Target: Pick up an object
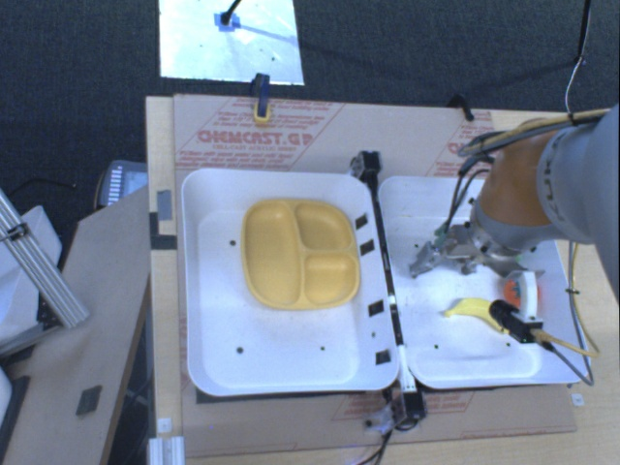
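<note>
My gripper (441,257) hangs over the right bin (465,356), right of frame centre; I can't tell whether it's open. The banana (468,308) lies just below it, apart.

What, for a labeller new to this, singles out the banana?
Find the right white bin. Toward its near right corner lies the banana. It is small, curved and yellow, unlike the orange-and-white thing beside it and the large divided plate in the left bin.

Single fixed cam above the tabletop (407,134), looks down at a slant. Mid range: left bin (213,289) and right bin (455,356) fully in frame; arm (572,187) enters from right.
</note>
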Motion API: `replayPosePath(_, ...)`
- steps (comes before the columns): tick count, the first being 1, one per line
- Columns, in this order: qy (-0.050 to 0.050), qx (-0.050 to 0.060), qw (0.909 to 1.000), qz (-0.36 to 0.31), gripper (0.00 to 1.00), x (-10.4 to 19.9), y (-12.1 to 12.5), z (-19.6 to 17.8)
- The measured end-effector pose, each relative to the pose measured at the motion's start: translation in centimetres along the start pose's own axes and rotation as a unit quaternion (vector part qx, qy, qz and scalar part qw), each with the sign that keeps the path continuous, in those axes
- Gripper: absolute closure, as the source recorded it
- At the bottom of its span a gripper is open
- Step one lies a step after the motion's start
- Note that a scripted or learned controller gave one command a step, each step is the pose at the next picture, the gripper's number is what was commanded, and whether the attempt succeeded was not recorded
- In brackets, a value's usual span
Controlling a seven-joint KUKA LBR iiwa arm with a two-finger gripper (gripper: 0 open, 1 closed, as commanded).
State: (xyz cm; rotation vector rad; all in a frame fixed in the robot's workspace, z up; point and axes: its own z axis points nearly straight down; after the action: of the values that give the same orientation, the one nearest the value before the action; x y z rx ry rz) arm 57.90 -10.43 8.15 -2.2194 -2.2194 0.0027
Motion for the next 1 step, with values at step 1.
replayPosePath(1, -0.001, -0.003, 1.0, 0.001, 1.0, -0.07, 0.18, -1.37)
